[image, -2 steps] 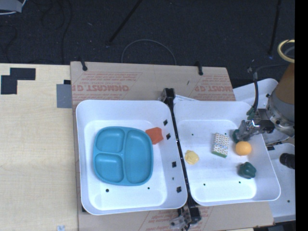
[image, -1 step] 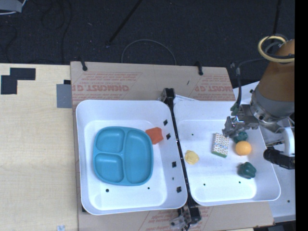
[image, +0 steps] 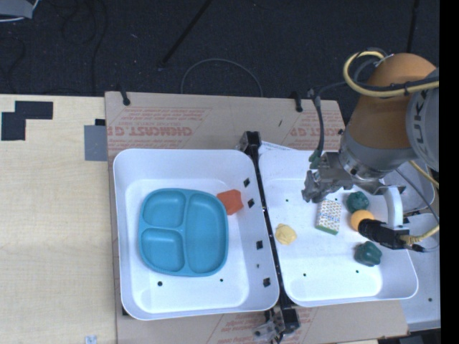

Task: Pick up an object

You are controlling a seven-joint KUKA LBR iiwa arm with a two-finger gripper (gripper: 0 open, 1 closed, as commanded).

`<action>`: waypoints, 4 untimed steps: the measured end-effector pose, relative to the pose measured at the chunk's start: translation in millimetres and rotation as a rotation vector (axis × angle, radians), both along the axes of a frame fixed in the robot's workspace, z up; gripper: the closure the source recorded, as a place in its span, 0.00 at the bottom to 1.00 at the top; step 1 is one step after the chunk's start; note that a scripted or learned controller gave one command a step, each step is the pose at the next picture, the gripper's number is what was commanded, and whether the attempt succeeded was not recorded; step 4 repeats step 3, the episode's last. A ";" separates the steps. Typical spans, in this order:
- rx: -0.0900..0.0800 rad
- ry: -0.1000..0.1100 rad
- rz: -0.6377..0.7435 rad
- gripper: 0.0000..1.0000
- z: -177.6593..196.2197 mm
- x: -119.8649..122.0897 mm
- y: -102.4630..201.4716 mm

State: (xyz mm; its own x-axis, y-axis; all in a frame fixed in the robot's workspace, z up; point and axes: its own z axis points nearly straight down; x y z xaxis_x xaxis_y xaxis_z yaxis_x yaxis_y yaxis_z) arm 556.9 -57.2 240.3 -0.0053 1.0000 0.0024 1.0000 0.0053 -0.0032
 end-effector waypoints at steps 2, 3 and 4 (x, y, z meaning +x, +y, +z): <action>-0.001 0.000 -0.001 1.00 -16.8 22.0 99.5; -0.001 0.000 -0.001 1.00 -26.6 34.2 147.7; -0.001 0.000 -0.001 1.00 -26.6 34.2 147.7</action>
